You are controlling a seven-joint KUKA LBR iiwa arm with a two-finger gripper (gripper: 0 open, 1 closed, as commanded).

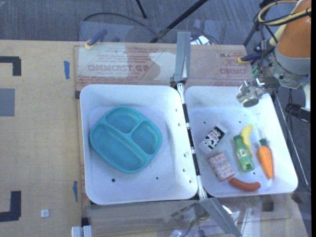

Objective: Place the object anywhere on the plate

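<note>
While toys [237, 154] lie below, fingers [248, 98] apart

Right white bin [217, 107]: below the gripper [248, 97], which hangs over its far right corner; left white bin [98, 181]: well to the gripper's left, touching the right bin along one edge; grey metal bar [182, 53]: left of the gripper and farther back, above the seam between the bins; clear sheet [118, 65] with pink lettering: behind the left bin, far left of the gripper; orange-tipped clamp [94, 39]: on that sheet's far left corner; blue tape strip [66, 69]: on the wooden bench [34, 147], farther left still; black stand legs [197, 4]: on grey carpet beyond the bench.
</note>
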